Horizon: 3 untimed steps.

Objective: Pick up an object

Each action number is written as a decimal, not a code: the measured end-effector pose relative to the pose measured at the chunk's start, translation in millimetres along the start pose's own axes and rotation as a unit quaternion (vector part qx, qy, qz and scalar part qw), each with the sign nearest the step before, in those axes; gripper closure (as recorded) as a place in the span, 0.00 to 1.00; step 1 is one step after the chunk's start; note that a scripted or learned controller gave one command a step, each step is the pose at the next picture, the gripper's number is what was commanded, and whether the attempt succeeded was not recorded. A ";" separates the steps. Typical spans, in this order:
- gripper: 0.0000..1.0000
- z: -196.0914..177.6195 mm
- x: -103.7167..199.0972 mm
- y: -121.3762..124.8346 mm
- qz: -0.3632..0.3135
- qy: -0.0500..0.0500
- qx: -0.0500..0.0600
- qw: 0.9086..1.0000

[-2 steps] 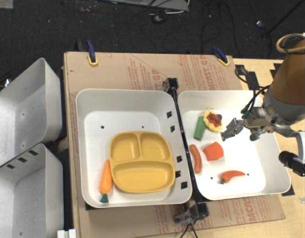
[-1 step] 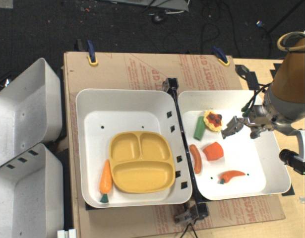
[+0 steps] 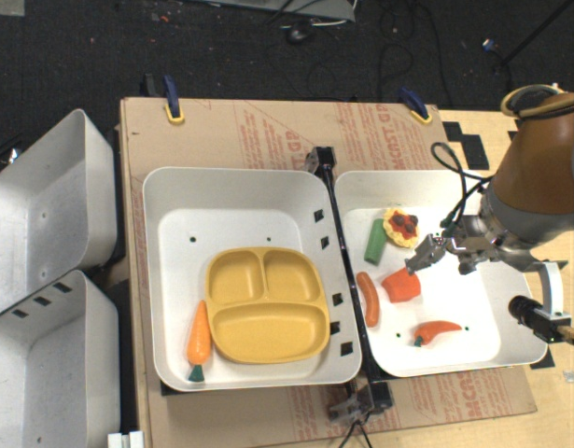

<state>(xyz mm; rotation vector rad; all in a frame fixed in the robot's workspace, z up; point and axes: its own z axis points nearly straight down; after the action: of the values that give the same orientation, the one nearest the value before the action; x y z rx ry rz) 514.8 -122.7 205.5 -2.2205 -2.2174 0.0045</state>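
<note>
My gripper hovers over the right bin, near its middle. Just below and left of its tip lies a red-orange block. Farther up are a small pizza toy and a green piece. By the bin's left wall rests an orange sausage, and a red chili pepper lies toward the front. Nothing shows held in the gripper.
The left bin holds a yellow divided tray with a carrot beside it on the left. The arm's orange band and grey wrist overhang the right bin's right side. Cables run from the wrist.
</note>
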 end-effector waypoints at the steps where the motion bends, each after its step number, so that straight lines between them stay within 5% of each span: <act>1: 0.00 43.8 -3.1 -2.0 0.000 0.000 0.000 1.000; 2: 0.00 98.7 2.1 6.4 0.000 0.000 0.000 1.000; 3: 1.00 85.6 1.6 7.2 0.001 0.000 -0.002 1.000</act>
<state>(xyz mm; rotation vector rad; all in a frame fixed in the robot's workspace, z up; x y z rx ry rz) 521.7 -121.1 119.9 -2.2236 -2.2175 0.0004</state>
